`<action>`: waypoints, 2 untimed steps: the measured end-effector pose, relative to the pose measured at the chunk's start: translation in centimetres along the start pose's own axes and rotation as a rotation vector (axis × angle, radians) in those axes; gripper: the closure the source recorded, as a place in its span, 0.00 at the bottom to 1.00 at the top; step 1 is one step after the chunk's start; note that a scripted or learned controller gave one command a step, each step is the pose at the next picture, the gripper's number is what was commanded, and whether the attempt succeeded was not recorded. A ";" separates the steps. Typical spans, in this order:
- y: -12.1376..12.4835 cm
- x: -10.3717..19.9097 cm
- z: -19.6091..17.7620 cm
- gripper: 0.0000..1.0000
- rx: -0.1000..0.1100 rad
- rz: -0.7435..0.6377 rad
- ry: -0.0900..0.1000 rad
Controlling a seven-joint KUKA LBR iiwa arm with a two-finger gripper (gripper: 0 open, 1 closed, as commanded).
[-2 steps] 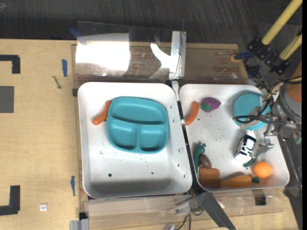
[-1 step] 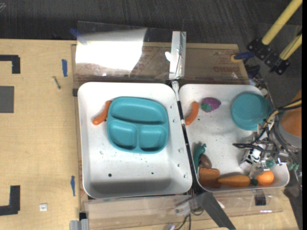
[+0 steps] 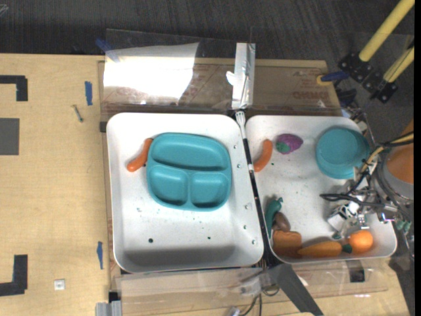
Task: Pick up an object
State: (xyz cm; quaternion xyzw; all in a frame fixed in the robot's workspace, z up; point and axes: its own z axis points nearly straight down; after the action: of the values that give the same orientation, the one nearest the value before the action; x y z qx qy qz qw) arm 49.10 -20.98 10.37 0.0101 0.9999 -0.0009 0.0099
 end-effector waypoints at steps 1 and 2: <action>-1.4 -3.3 -13.3 1.00 0.005 -0.161 0.000; 3.9 -9.7 -10.7 1.00 -0.004 -0.086 0.012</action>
State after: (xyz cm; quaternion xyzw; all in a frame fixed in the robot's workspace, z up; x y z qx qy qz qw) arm 58.62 -17.28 21.27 -0.0328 0.9995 0.0008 0.0039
